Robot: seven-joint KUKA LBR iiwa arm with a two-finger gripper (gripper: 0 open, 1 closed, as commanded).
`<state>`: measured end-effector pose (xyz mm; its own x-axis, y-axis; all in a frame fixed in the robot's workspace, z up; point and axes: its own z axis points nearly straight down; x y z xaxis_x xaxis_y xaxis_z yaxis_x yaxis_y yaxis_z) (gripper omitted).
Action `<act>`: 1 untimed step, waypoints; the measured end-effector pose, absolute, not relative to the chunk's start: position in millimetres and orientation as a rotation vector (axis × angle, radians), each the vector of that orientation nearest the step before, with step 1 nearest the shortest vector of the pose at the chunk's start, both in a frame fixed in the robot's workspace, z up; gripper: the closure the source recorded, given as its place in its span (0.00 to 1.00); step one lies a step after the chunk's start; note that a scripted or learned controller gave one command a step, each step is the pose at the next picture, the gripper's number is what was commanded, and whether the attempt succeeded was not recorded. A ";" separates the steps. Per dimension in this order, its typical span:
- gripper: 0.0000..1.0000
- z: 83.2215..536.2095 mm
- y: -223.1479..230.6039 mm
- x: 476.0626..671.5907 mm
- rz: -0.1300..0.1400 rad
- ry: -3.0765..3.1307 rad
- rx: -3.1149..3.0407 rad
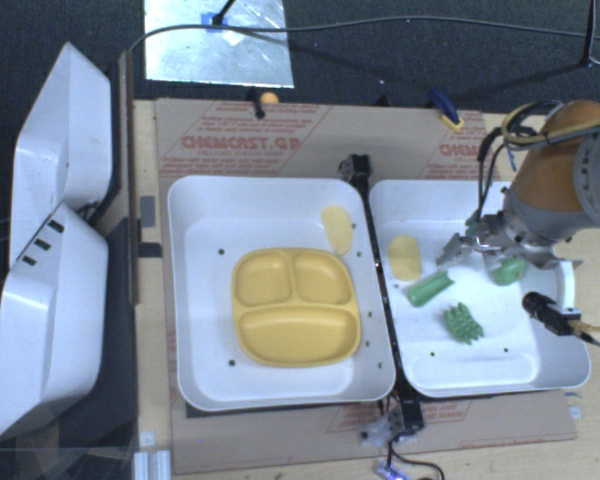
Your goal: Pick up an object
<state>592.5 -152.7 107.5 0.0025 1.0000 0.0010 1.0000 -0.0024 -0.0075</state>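
My gripper (477, 242) hangs low over the right part of the right bin (500, 373), reaching in from the right. A small green piece (509, 269) lies just beside and partly under it; whether they touch is unclear. To the gripper's left a green cylinder (429, 288) lies at a slant on the bin floor. A spiky green object (462, 322) rests nearer the front. A pale yellow block (405, 257) sits near the bin's left wall.
The left bin (195, 268) holds a yellow divided plate (296, 303) and a pale yellow oval piece (337, 227) near its right wall. A ridge (378, 268) separates the two bins. The arm's grey body and orange band (570, 133) stand over the right bin's far right corner.
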 end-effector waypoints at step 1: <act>0.00 140.2 -99.3 651.3 -0.005 -2.231 -2.217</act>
